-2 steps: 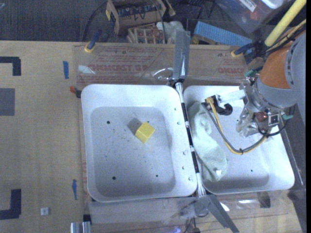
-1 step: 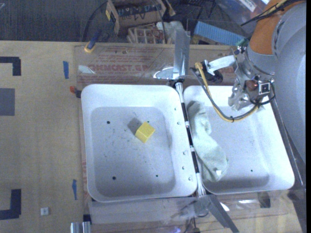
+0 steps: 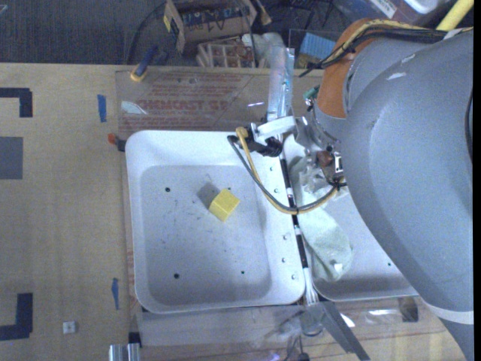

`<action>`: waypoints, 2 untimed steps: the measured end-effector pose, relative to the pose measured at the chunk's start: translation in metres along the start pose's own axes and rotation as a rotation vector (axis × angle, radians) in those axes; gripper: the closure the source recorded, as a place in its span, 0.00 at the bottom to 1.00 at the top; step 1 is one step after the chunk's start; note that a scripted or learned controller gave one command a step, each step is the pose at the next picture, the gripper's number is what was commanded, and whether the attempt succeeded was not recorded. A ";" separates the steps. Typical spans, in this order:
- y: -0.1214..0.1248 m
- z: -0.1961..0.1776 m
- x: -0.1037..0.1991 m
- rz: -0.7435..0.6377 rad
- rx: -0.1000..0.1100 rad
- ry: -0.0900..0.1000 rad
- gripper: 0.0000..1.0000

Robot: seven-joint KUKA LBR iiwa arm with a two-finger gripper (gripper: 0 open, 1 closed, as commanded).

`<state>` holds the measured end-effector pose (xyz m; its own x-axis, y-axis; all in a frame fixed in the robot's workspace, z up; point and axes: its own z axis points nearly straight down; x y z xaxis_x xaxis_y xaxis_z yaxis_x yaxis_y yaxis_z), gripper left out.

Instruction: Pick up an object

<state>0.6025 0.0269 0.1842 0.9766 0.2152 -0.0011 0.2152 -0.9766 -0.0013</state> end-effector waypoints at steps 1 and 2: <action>-0.104 -0.049 0.020 -0.017 -0.001 0.003 1.00; -0.193 -0.002 0.032 0.020 -0.001 0.003 1.00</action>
<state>0.5926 0.2229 0.1865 0.9808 0.1952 0.0019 0.1952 -0.9808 -0.0005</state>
